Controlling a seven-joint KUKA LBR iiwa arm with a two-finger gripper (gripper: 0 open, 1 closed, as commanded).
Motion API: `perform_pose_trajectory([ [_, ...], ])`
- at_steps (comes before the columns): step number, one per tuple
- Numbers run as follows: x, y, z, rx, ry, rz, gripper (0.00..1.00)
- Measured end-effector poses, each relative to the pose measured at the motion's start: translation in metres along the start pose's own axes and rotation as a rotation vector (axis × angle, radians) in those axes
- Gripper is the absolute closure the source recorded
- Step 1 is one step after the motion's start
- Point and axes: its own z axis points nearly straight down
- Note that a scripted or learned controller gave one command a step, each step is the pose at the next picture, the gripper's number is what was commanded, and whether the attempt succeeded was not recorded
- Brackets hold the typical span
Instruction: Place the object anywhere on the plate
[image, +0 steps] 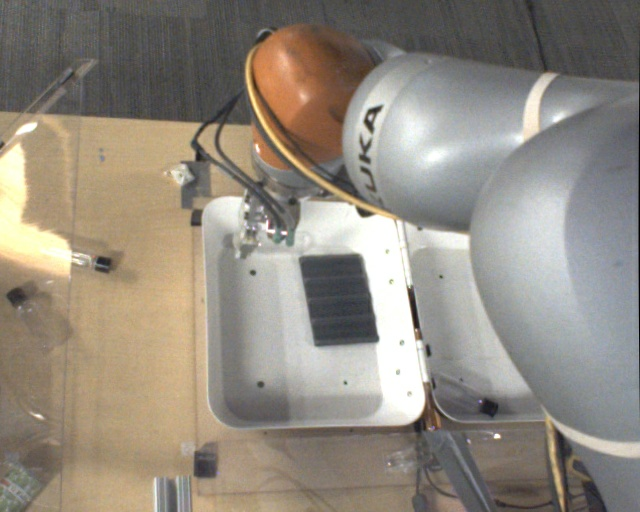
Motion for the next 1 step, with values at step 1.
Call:
perform_pose_trajectory([
  [1, 0.0577, -0.0209, 0.107, -0.001, 0.001, 0.048, 1.0],
])
